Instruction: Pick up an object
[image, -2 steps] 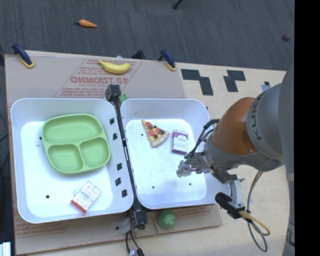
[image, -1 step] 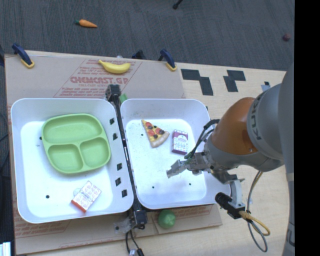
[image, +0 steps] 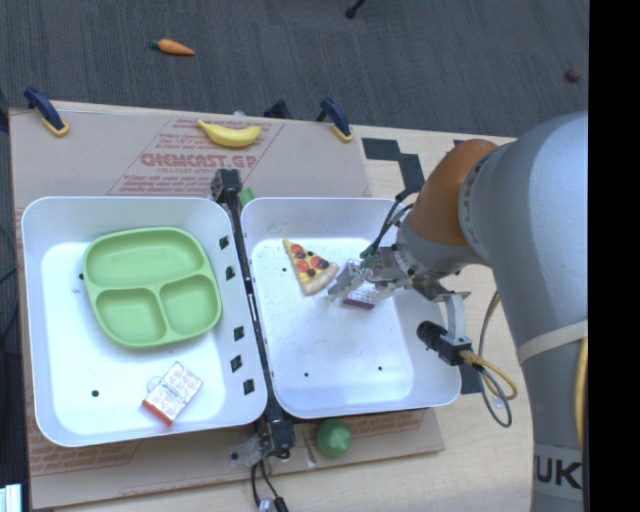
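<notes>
Jaws (image: 352, 286) of the grey arm hang low over the right bin (image: 340, 385), metal tips close to a small dark reddish object (image: 361, 299) lying on the bin floor; whether they grip it or how far apart they stand cannot be told. Just to their left lies a flat toy pizza slice (image: 307, 265), triangular, with a tan crust and coloured dots. An orange band (image: 445, 195) rings the bulky, smooth arm, which bends down from the right. Smooth moulded green plastic forms the three-compartment plate (image: 152, 284) in the left bin (image: 60, 400), with a red-and-white patterned packet (image: 172, 390) near its front. On the cardboard-covered worktop (image: 120, 150) lie a yellow banana (image: 230, 131) and a round green ball (image: 334, 436).
</notes>
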